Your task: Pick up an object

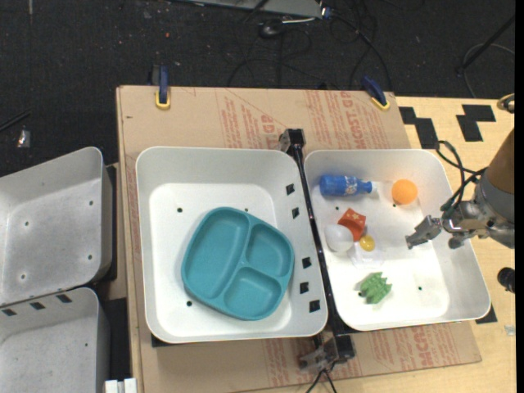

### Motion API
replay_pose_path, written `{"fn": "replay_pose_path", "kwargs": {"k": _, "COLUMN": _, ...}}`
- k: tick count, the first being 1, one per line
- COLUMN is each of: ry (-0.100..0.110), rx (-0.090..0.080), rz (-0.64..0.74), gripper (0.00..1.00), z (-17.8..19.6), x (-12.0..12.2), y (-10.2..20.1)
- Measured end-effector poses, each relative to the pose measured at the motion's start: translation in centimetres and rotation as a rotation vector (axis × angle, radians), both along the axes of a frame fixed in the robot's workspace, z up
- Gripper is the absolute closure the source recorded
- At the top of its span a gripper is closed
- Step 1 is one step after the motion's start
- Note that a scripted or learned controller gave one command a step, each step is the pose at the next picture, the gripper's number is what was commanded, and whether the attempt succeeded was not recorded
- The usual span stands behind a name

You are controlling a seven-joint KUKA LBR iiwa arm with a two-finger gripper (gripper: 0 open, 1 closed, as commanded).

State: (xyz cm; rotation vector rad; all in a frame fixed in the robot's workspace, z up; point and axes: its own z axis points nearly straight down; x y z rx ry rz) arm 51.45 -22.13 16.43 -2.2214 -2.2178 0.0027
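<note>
teal divided plate (237, 263) | blue bottle (345, 187) | orange ball (404, 191) | red packet (352, 220) | green toy (374, 287) | white bins (155, 178) | tan cardboard, red print (246, 113)

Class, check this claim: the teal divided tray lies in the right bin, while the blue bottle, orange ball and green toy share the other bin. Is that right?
Not quite. The camera view shows the teal divided tray in the left bin. The blue bottle, orange ball and green toy do share the other bin, the right bin.
</note>
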Motion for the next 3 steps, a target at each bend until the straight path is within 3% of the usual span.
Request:
{"fn": "replay_pose_path", "kwargs": {"k": 2, "ry": -0.001, "rx": 0.0, "rz": 0.001, "gripper": 0.0, "z": -7.4, "x": 0.0, "y": 0.2}}
{"fn": "replay_pose_path", "kwargs": {"k": 3, "ry": -0.004, "rx": -0.001, "rz": 0.001, "gripper": 1.0, "z": -6.2, "x": 0.1, "y": 0.2}}
